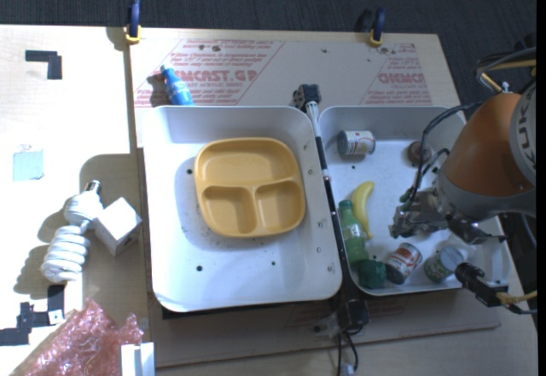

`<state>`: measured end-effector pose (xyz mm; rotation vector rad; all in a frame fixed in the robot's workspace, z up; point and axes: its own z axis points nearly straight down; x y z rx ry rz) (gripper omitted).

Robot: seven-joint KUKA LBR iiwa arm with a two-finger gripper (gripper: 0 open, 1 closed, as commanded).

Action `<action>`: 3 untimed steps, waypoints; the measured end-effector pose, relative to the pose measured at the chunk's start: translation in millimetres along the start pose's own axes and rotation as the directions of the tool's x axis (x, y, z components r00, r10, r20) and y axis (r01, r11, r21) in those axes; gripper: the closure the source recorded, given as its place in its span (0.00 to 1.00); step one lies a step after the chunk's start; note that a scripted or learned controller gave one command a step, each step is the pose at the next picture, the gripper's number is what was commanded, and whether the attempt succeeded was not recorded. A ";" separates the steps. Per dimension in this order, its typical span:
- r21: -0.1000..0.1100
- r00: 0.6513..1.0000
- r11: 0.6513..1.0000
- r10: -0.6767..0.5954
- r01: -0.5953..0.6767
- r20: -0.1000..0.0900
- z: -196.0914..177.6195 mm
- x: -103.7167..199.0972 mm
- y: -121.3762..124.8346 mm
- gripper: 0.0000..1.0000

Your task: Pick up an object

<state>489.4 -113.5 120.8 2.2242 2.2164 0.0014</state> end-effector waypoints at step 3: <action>0.002 1.000 1.000 -0.005 0.005 0.001 -133.7 4.7 154.1 0.00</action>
